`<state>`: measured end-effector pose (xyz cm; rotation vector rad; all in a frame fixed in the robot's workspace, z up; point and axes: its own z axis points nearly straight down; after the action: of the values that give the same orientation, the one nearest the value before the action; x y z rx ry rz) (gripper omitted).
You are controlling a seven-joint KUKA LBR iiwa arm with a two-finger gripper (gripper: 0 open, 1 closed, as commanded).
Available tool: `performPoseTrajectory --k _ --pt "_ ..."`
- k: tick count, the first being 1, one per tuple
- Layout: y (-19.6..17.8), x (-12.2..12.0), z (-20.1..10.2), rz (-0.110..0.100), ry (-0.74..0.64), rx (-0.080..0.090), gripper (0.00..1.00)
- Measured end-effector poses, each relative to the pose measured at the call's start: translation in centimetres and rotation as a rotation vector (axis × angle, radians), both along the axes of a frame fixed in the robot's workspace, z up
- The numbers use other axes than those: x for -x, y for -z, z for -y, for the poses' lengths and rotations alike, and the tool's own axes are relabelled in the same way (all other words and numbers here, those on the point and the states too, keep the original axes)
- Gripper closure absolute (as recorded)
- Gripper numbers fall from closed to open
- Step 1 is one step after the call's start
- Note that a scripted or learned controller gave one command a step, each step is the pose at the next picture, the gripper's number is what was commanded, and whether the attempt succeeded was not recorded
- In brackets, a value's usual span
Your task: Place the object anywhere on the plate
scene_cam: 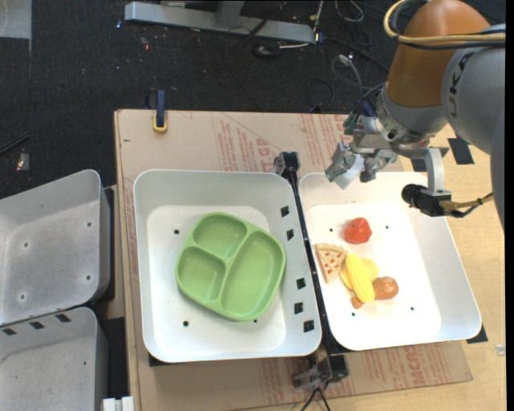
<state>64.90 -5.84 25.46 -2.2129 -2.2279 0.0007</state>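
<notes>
A: Pincer [356,168] status?
B: Over the right bin's [434,321] far rim, fingers parted, gripping nothing. Tomato [358,231] lies below it, apart.
A: Bins?
B: Left bin [152,241] has the green plate [231,266]. Right has the tomato, pizza slice [330,260], corn [359,277], brown piece [385,287] clustered.
A: Obstructions?
B: Black clips [297,265] line the divide.

floor [64,72]: dark carpet | cables [353,16] | bench [225,136]: brown board

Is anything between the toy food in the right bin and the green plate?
Only the bins' adjoining walls separate the food pile, topped by a corn cob, from the green plate. The gripper hangs above the pile's far side, unobstructed.
</notes>
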Motion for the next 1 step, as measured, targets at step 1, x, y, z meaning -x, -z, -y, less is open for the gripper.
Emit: performPoseTrajectory --k 1 --pt "-0.34 0.38 -5.53 0.0 0.0 0.0 1.0"
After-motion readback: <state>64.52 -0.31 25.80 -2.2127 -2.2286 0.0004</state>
